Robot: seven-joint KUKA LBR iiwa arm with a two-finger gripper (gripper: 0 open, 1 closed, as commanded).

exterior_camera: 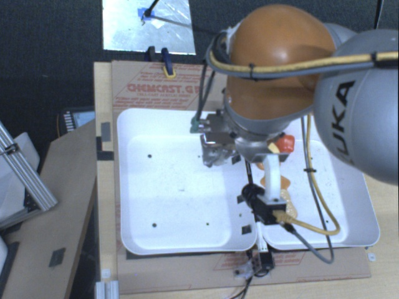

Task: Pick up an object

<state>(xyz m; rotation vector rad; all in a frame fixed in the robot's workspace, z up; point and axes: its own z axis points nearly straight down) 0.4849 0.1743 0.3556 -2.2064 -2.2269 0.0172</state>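
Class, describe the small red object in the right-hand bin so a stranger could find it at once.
Start at the right white bin, under the grey and orange arm. Near its upper left, beside the wrist, sits the small red object. It is bright red, whereas the pieces below it are orange and paler.

**Bench bits, off-task**

Two shallow white bins side by side: left bin (pixel 168 192) has small dark dots on its floor; right bin (pixel 358 223) partly hidden. Both sit on a brown board (pixel 156 87) w/ red "CHEMCAST" print. A blue-yellow clamp (pixel 167 64) grips the board's far edge. Shiny metal sheet (pixel 147 17) lies behind. Aluminium rail (pixel 22 170) at left edge, tilted.
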